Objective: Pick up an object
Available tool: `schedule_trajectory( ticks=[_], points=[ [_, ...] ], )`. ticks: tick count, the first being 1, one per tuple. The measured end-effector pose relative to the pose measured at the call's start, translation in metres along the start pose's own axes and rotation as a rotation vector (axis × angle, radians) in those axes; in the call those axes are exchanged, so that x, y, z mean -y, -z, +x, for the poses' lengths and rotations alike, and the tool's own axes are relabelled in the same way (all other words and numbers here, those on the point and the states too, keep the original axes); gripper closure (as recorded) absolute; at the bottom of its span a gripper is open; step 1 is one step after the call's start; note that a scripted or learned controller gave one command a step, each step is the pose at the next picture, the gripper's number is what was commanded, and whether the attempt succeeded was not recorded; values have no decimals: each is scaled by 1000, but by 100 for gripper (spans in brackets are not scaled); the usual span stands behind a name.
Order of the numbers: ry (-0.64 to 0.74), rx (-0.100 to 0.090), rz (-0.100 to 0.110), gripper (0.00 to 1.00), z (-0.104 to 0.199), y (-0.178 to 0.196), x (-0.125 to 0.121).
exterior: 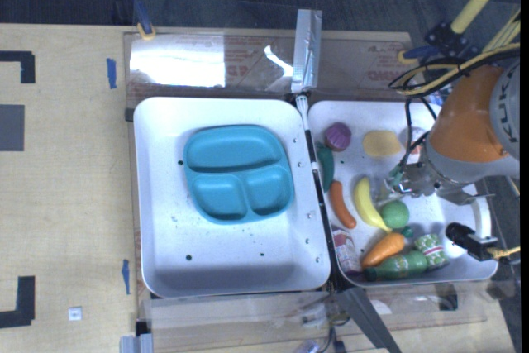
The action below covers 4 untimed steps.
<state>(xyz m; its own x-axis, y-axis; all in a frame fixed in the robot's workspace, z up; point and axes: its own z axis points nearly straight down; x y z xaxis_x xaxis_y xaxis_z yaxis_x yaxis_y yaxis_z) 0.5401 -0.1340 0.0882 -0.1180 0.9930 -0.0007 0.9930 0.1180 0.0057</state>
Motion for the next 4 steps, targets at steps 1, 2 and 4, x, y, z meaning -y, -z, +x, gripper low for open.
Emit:
schedule_trajectory(
  ticks=[1, 2, 4],
  points=[
    [22, -1, -4, 100, 63, 110, -47],
    [189, 2, 0, 100, 32, 137, -47],
    [343, -5, 13, 0, 28, 19, -32]
  ],
)
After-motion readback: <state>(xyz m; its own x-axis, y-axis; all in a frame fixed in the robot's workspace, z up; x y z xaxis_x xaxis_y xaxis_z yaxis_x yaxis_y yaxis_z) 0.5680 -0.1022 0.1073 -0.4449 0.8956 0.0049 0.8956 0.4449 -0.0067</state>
